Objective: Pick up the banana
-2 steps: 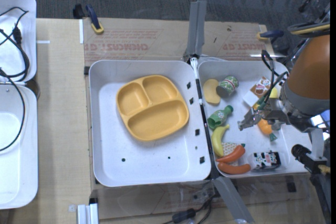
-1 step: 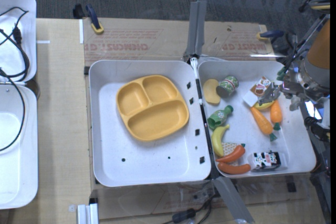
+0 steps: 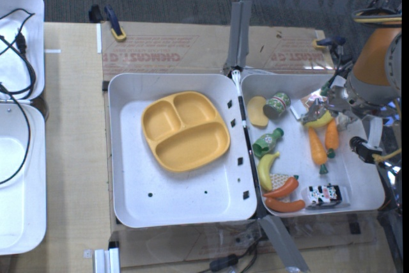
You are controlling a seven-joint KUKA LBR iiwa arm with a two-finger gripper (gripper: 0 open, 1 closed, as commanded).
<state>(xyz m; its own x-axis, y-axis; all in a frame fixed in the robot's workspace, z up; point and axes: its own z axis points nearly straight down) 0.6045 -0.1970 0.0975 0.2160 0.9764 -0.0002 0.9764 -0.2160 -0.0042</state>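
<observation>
While the arm (image 3: 377, 64) reached in from the right of the camera view, its gripper (image 3: 317, 113) hung low over the upper right part of the right bin (image 3: 364, 198), and whether its fingers were apart or together could not be told, since glare and clutter hid them. A small yellow piece (image 3: 321, 119) lay right under the gripper, touching it or nearly so; what it was could not be made out. The banana (image 3: 265, 169) lay well apart from the gripper, at the lower left of the right bin, close to the wall between the bins, its length running up and down. Just above it lay a green bottle (image 3: 267, 141), and just below and to its right two red sausages (image 3: 283, 195). A green can (image 3: 277, 104) and a tan slice (image 3: 257, 111) sat near the top left of that bin, two carrots (image 3: 318, 147) stood near the gripper, and a small black-and-white carton (image 3: 323, 195) lay at the bottom. The left bin (image 3: 128, 195) held a yellow divided plate (image 3: 185, 131).
</observation>
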